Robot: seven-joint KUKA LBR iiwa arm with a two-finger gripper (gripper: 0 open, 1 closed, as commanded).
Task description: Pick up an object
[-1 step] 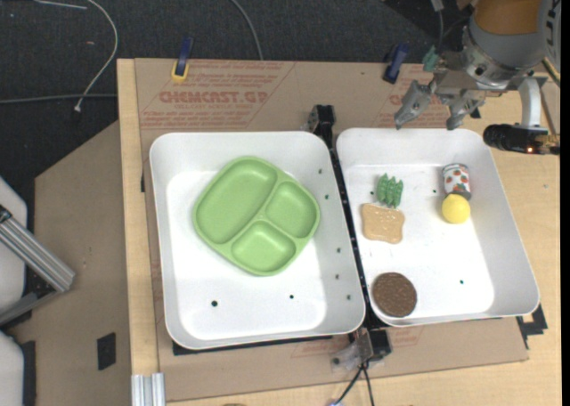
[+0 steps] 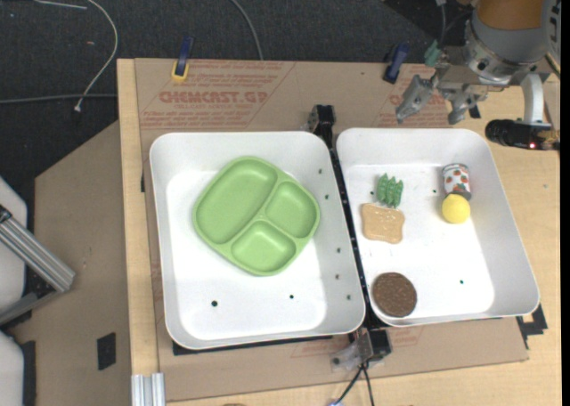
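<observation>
The right bin [image 2: 499,271] holds a small green spiky toy [image 2: 388,189], a tan toast-shaped piece [image 2: 382,223], a yellow ball [image 2: 456,208], a small grey can with a patterned label [image 2: 456,179] and a brown round cookie [image 2: 394,294]. My gripper [image 2: 436,103] hangs above the bench just behind the right bin's far edge. Its two grey fingers are spread apart with nothing between them. It is well above and behind the can and ball.
The left bin [image 2: 178,297] holds a green three-compartment plate [image 2: 256,215]. A black clamp [image 2: 321,117] sits between the bins at the far edge. Blue clips [image 2: 183,55] are fixed to the cardboard bench top. Cables lie on the dark floor beyond.
</observation>
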